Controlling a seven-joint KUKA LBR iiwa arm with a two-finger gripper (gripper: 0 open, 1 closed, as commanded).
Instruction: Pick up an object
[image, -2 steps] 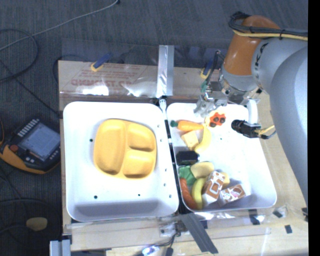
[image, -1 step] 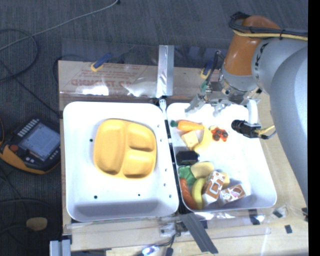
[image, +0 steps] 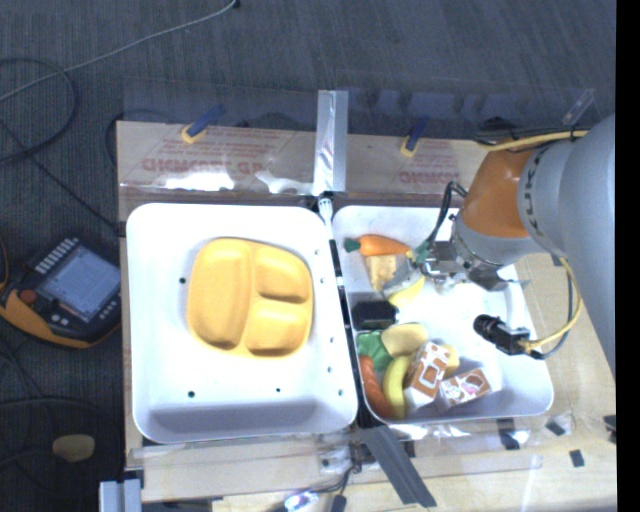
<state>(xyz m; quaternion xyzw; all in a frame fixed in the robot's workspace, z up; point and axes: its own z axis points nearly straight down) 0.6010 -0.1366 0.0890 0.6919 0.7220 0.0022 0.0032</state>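
The right bin (image: 520, 375) holds several toy foods. An orange carrot (image: 384, 244) lies at its far left, with a pale wedge (image: 379, 269) just below it. A small yellow piece (image: 405, 292) and a black block (image: 373, 314) come after, then a green piece (image: 372, 347), a yellow-green fruit (image: 404, 339), a banana (image: 396, 386), a red piece (image: 369, 377) and two printed cartons (image: 432, 369) (image: 466, 388). My gripper (image: 431, 263) hangs low over the bin's upper middle, right beside the wedge and just above the small yellow piece. The wrist hides its tips.
The left bin (image: 160, 390) carries a yellow divided plate (image: 250, 296). A black cable plug (image: 497, 331) dangles over the right bin. A handheld pendant (image: 65, 290) lies on the floor to the left. The arm's orange band (image: 498, 195) overhangs the right bin's far edge.
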